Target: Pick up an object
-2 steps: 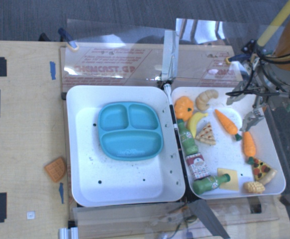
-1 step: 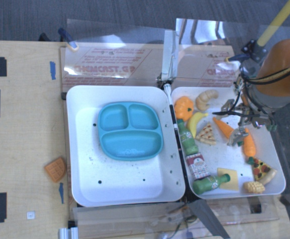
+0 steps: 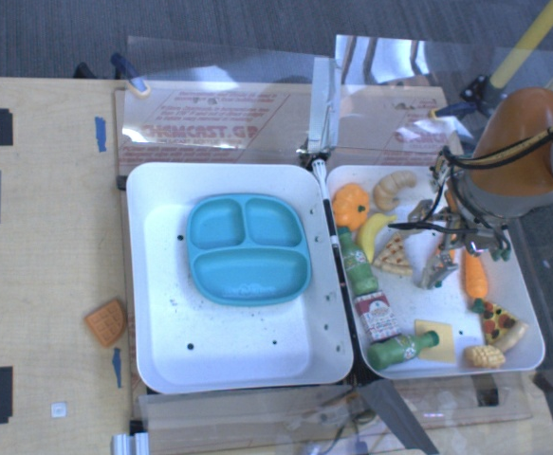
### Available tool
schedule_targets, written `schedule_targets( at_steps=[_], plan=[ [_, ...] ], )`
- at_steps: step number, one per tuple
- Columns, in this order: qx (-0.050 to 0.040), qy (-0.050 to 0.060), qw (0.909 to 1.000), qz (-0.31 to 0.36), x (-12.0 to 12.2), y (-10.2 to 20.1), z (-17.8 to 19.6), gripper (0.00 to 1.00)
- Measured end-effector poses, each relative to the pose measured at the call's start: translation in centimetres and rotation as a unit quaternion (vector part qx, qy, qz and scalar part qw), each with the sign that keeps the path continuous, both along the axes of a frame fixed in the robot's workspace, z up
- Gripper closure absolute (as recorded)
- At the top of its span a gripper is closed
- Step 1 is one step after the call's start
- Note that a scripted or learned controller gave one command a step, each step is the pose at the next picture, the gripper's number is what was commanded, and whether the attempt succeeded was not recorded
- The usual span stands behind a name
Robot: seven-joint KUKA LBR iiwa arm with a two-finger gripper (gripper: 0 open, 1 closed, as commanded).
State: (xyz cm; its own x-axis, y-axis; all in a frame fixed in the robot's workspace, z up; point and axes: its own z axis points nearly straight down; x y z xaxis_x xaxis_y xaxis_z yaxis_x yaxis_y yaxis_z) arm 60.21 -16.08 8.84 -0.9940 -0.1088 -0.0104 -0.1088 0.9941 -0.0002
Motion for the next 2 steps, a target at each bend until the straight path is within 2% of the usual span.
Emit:
schedule_targets(
  at_steps=[1,2],
  plan=[
    [-0.002,0.001,1.0,-0.007,-3.6,-5.9,0.0,0.0],
    [-0.001,0.0,0.9991,-0.043,-8.8,-3.1,0.1,0.0]
  ],
)
